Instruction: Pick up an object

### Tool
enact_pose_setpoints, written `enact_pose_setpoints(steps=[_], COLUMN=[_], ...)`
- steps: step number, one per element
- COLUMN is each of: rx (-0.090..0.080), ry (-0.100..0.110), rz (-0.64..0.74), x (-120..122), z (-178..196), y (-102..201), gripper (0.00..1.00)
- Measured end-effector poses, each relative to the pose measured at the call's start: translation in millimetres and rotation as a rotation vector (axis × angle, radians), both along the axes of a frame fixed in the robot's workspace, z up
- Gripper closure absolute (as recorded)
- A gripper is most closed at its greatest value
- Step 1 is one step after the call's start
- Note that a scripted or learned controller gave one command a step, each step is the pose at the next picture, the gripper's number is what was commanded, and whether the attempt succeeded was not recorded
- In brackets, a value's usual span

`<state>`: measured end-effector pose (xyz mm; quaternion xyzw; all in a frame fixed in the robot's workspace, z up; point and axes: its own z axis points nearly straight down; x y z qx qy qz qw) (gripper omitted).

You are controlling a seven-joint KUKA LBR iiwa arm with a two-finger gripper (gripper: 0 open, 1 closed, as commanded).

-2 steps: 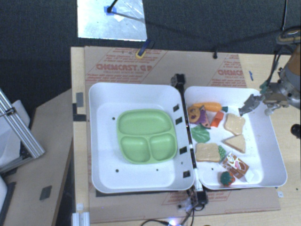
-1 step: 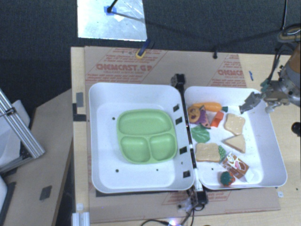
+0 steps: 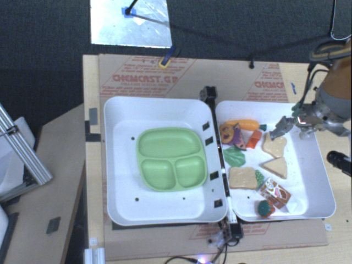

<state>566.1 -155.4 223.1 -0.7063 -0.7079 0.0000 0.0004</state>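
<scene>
Toy food is lying in right bin; gripper is hovering just above bread slice, fingers spread, holding nothing; approach step underway, next needing descent onto slice
</scene>
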Motion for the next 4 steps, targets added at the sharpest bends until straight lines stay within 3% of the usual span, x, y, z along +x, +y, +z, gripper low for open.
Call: enact_pose_setpoints(steps=[2,3,4], rx=[0.001,-0.006,-0.002], ry=[0.003,-0.022,-0.006], rz=[-0.001,0.001,0.0], x=[-13.8,-6.9,-11.9], z=[-116.5,-131.9,-127.2], y=[8.4,7.9,8.3], gripper=[0.0,0.0,1.0])
